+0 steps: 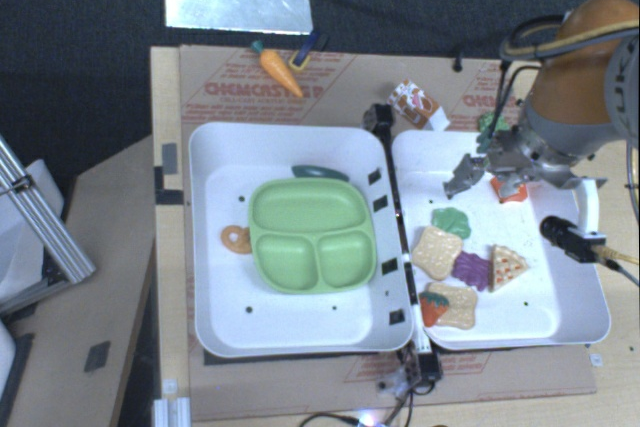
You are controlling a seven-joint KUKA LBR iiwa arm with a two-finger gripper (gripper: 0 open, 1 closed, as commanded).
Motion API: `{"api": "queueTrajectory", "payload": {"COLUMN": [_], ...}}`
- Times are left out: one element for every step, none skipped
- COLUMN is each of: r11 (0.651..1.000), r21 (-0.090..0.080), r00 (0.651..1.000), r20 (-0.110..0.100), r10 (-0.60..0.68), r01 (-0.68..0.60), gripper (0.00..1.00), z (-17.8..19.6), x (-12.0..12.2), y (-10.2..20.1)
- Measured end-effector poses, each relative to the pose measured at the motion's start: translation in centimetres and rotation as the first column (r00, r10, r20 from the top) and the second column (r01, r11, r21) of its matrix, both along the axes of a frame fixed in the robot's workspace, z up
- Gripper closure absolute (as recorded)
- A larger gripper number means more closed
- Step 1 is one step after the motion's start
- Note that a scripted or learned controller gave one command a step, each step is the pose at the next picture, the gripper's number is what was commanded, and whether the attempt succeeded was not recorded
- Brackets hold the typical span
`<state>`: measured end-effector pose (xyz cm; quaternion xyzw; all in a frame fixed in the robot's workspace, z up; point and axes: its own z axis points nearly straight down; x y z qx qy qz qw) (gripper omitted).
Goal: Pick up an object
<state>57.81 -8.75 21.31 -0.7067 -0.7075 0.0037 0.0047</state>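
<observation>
Camera view looks down on the worktop (120,245) with its two white bins. Left bin (215,165) carries a green divided tray (310,233), and a small orange ring (236,239) lies just beside the tray's left edge. Right bin (570,310) holds toy foods: a green leafy piece (452,220), a tan bread slice (436,252), a purple piece (470,268), a pizza wedge (507,266), a cracker with a carrot (447,306), and a red item (510,192) partly hidden under the arm. Claw (468,177) hangs over the right bin's upper part, above the leafy piece; whether it is wide or narrow cannot be told. Behind the bins lie a toy carrot (281,72) and a wrapped snack (412,103).
</observation>
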Motion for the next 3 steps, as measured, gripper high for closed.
{"api": "queueTrajectory", "payload": {"r11": [1.0, 1.0, 1.0], "r21": [-0.001, -0.001, 0.0], "r00": [1.0, 1.0, 1.0], "r20": [0.013, 0.01, 0.009], "r10": [0.002, 0.0, 0.002], "r01": [-0.002, 0.0, -0.002], "gripper": [0.0, 0.0, 0.0], "z": [0.7, -5.3, -10.1], "x": [0.3, -0.1, 0.0], "y": [0.0, -0.4, 0.5]}}
